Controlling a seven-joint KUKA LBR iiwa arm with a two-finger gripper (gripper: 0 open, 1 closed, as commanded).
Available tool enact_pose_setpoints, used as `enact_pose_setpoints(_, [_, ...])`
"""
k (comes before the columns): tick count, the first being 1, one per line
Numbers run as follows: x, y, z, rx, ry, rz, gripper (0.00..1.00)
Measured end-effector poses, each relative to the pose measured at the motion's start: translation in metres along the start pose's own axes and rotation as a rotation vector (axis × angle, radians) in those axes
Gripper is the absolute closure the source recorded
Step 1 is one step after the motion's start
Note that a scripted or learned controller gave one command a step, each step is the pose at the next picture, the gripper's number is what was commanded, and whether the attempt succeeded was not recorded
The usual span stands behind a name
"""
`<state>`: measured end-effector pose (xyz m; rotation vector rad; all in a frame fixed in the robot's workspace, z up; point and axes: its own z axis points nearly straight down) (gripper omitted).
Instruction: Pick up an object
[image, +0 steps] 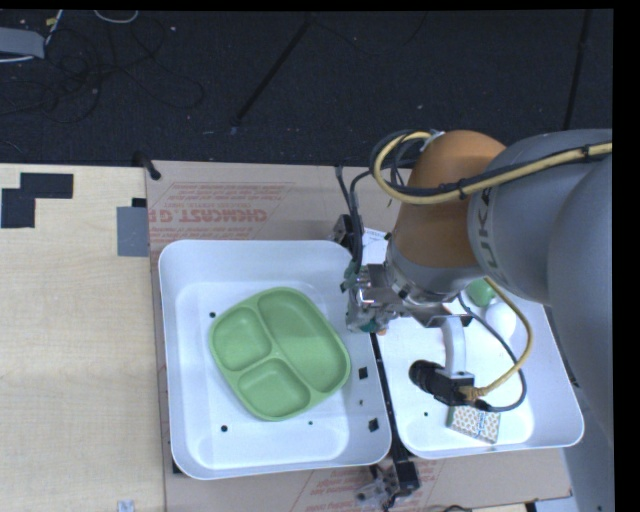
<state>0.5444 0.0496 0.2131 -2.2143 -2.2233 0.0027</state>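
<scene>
Plainly, the pincer (368, 318) hovers at the seam between the bins, its grip state impossible to tell; descending there, it could strike the rims, missing the green three-compartment plastic plate (278, 352) in the left white bin (190, 300).

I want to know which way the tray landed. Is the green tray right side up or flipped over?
Right side up. The green tray lies flat in the left bin with its three hollow compartments facing up, and nothing sits in them.
</scene>
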Motion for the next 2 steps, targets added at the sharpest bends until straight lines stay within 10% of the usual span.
enact_pose_setpoints(1, [0.0501, 0.0221, -0.0052, -0.002, 0.000, 0.000, 1.00])
enact_pose_setpoints(2, [0.0478, 0.0209, -0.0049, 0.001, -0.002, 0.002, 0.00])
